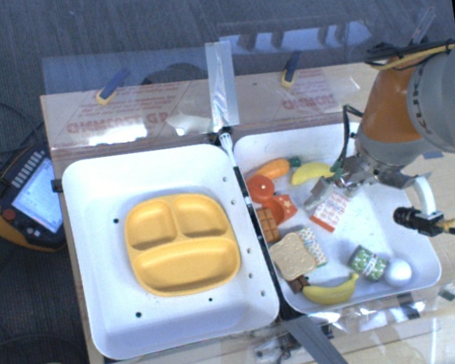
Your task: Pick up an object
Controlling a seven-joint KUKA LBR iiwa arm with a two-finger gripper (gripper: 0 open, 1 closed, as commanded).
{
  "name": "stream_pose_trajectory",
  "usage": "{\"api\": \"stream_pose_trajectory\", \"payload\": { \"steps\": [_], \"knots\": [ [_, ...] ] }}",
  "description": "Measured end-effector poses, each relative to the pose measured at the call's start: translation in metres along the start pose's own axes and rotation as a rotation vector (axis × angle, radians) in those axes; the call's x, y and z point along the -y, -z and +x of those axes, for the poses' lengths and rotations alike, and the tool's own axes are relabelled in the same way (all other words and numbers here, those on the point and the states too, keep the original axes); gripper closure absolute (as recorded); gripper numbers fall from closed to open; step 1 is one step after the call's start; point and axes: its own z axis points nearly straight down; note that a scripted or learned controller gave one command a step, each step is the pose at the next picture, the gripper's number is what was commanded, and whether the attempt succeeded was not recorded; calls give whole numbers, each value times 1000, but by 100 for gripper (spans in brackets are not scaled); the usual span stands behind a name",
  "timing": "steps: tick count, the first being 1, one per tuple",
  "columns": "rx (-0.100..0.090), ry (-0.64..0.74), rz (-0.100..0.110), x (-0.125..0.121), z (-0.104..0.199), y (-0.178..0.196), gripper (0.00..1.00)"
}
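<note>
The hand (341,184) is down in the right bin (422,274), right over a red-and-white packet (328,212); how wide it stands, I can't tell. Beside it lies a small yellow banana (310,173). A yellow divided plate (182,242) sits in the left bin (91,241).

The tray (181,242) was yellow in a white bin (95,266), while the other white bin (421,266) held yellow bananas (330,291), an orange carrot (274,168), a red tomato (261,187) and a green can (366,263).
</note>
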Motion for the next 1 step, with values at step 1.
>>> {"api": "stream_pose_trajectory", "payload": {
  "steps": [1],
  "knots": [
    [1, 0, -5, -2, 0, 11, 100]
  ]
}}
